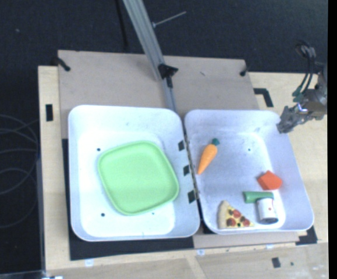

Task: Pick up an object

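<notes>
The right bin (238, 127) holds an orange carrot with a green top (207, 157) near its left wall. An orange-red block (269, 180) lies by the right wall, and below it a green-and-white cylinder piece (262, 204). A pizza slice (233, 216) rests at the bin's front edge. My gripper (288, 122) hangs at the bin's upper right corner, over its rim, well away from every object. Nothing shows between its fingers.
The left bin (87, 127) bears a light green square plate (137, 178). A grey metal pole (148, 36) slants from the top down to the seam between the bins. Black clips (185, 170) sit along that seam.
</notes>
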Controlling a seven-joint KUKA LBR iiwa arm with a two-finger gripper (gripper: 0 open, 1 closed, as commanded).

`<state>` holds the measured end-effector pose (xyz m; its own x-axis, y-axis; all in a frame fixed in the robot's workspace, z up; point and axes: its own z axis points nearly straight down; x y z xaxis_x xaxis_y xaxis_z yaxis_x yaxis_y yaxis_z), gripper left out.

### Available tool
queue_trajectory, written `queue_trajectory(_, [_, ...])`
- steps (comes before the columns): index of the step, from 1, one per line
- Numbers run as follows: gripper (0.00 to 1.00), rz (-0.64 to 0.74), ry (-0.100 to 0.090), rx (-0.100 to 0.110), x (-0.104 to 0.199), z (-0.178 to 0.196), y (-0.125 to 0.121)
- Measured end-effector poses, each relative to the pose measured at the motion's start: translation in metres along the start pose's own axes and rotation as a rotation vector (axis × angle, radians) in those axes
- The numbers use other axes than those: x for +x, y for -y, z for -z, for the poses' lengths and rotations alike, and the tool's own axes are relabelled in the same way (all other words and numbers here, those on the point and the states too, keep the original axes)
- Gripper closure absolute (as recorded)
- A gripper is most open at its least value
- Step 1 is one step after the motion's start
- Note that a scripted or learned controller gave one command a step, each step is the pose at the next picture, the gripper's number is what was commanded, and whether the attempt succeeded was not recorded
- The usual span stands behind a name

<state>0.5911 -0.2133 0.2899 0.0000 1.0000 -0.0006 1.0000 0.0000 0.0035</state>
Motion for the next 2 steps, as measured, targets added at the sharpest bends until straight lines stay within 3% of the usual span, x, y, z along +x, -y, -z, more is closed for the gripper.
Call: queue_trajectory(2, [1.0,0.003,-0.001,0.003,0.098,-0.028,0.002])
